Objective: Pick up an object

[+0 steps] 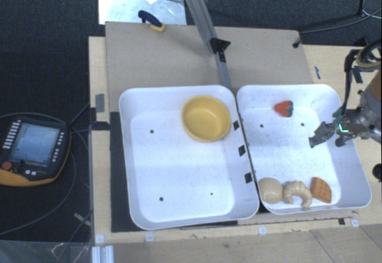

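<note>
Pincer (319, 136) is hovering over the right bin (352, 160), its opening indiscernible. Nearest target, a strawberry (284, 108), is lying near that bin's far wall; probably light, smooth plastic, best gripped across its widest middle.

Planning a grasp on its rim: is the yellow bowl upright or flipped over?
Upright. The yellow bowl sits in the left bin near its far right corner, and its hollow inside faces the camera, ringed by the rim.
</note>
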Controlling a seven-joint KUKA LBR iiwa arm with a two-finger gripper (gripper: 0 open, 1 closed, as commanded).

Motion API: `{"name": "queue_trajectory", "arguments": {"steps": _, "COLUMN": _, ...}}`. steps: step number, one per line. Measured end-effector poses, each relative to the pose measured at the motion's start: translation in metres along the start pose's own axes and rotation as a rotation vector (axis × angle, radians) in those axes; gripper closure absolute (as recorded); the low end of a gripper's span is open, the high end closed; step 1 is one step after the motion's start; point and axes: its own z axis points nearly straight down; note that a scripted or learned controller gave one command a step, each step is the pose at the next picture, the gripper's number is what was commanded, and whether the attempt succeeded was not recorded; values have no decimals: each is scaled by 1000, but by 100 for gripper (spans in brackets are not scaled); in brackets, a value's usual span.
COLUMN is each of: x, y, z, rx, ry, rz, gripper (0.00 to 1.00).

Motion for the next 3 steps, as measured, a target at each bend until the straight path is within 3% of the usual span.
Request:
{"name": "queue_trajectory", "arguments": {"steps": 1, "x": 0, "y": 0, "z": 0, "rx": 0, "ry": 0, "rz": 0, "gripper": 0}}
{"name": "queue_trajectory", "arguments": {"steps": 3, "x": 0, "y": -11, "z": 101, "rx": 5, "ry": 1, "rz": 1, "gripper": 0}}
